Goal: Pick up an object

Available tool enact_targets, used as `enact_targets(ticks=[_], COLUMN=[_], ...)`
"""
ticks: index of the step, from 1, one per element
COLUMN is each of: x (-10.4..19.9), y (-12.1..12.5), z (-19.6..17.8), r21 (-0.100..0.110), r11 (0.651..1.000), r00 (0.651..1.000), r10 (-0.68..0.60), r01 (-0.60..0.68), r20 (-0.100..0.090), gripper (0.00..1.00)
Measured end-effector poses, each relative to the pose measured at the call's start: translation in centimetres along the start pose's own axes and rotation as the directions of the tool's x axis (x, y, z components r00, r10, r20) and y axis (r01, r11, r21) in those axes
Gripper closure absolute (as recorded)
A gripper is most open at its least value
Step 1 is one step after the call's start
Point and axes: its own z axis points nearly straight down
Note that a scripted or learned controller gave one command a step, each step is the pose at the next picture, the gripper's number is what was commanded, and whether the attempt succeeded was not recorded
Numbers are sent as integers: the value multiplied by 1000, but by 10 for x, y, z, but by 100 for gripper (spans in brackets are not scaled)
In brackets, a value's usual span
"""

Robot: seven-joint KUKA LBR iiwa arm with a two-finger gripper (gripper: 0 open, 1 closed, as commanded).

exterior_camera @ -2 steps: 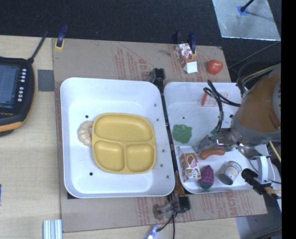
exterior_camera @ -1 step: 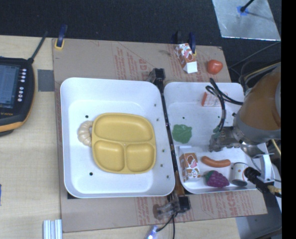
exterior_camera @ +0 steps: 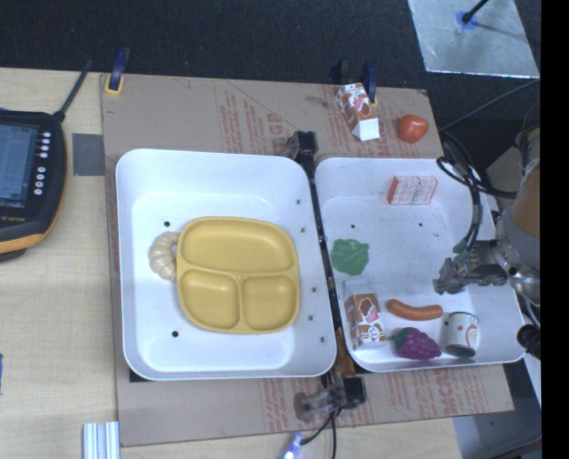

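Observation:
The right bin holds a green leafy toy, a red-and-white packet, a small brown carton, a sausage, a purple grape bunch and a small can. My gripper hangs over the right side of this bin, above the sausage and the can. Nothing shows between its fingers. In the left bin lies a yellow divided tray with a beige pastry at its left edge.
Outside the bins, on the cardboard at the back, stand a small milk carton and a red tomato. A teach pendant lies at the far left. Black cables loop beside the arm at the right.

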Motion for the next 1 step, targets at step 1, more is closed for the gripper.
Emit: enact_targets(ticks=[1], x=[32], y=[0], z=[7], r21=[1], r11=[1000], r00=[1000], r10=[-3], r01=[3], r20=[0], gripper=[100])
